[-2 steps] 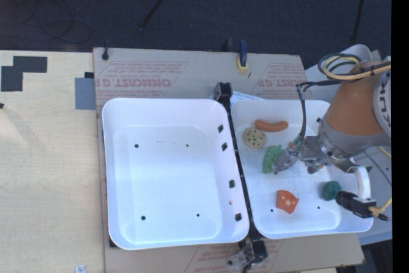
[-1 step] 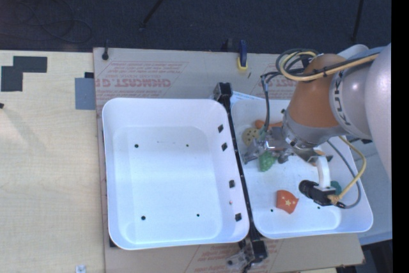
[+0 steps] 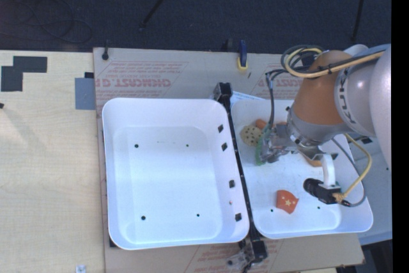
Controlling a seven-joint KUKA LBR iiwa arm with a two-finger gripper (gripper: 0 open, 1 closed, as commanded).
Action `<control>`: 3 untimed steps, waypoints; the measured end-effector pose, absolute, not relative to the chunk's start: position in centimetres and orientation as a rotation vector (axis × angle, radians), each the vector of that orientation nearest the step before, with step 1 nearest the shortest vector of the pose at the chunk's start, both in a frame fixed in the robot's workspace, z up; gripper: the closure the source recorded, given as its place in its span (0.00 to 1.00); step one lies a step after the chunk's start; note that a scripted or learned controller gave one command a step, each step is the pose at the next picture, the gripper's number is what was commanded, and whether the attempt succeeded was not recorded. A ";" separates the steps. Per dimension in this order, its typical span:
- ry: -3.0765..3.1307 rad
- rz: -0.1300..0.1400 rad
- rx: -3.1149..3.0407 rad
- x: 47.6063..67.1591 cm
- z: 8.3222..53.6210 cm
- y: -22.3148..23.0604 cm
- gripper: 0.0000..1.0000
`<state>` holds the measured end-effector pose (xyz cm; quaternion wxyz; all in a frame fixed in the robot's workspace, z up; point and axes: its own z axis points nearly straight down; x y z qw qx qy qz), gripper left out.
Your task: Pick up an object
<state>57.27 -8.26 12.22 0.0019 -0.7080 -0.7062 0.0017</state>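
The left bin (image 3: 166,169) is sitting on the bench (image 3: 45,156) beside the right bin (image 3: 319,227). In the right bin, a tan perforated disc (image 3: 250,133) is lying near the divider, with the hand (image 3: 267,151) hovering just beside it over a small green object (image 3: 260,155). A red piece (image 3: 287,201) is lying below, nearer the front.

Just one camera here, mounted above the counter (image 3: 51,156) and looking down at a slant, so the far edge and the dark floor with cables behind it sit along the top. It's far enough back to fit both white bins: the left bin (image 3: 121,118) fully in frame, the right bin (image 3: 358,217) partly covered by the arm (image 3: 332,102), which comes in from the right side.
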 end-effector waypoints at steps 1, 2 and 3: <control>-2.219 0.002 -2.237 57.0 19.5 -20.2 1.00; -2.213 0.006 -2.220 50.3 17.8 -21.4 1.00; -2.237 -0.010 -2.208 54.1 25.0 -9.9 1.00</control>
